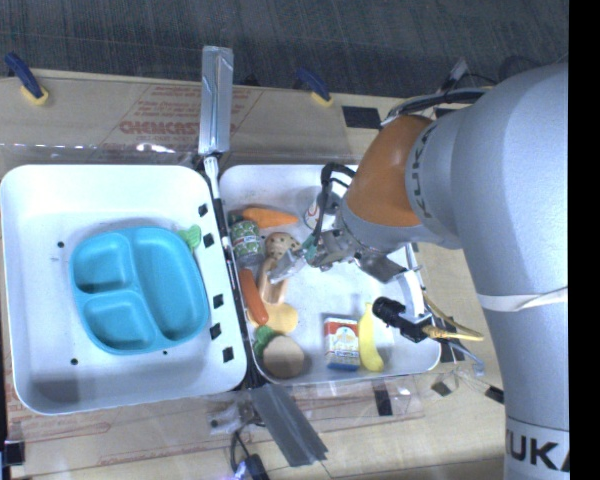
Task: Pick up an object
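Observation:
The right bin (280,180) holds several small food toys: a carrot (269,216), a green can (245,239), a sausage (254,299), a pale cookie-like piece (282,244), a brown potato-like lump (284,358), a small carton (341,342) and a banana (370,340). My gripper (298,258) hangs low over the middle of this bin, just right of the cookie-like piece and a tan piece (272,280). The wrist hides most of the fingers.
The left bin (40,198) holds a blue divided tray (138,288), with a small green piece (190,235) at the tray's upper right corner. A metal divider bar (215,98) stands between the bins. The arm's bulk covers the right bin's right side.

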Robot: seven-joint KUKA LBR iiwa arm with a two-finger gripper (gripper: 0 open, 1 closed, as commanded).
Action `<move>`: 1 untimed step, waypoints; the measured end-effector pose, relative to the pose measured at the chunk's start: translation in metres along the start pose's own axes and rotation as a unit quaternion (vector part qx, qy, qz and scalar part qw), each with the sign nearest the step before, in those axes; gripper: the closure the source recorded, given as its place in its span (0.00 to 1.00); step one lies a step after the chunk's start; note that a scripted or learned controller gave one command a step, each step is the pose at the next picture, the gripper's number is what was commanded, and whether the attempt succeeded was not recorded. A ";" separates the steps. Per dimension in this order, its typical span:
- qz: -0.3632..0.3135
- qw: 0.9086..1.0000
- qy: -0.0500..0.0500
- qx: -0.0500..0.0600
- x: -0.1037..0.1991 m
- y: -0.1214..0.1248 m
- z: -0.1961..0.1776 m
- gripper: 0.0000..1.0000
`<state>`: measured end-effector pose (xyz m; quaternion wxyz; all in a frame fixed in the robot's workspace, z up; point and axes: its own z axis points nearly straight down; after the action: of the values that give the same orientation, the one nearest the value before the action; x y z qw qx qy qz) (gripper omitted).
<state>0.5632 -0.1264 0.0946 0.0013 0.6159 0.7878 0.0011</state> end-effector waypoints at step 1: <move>0.136 0.991 0.005 0.018 -0.025 0.083 0.003 0.00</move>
<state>0.6498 -0.1301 0.0918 -0.0140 0.7173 0.6966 -0.0100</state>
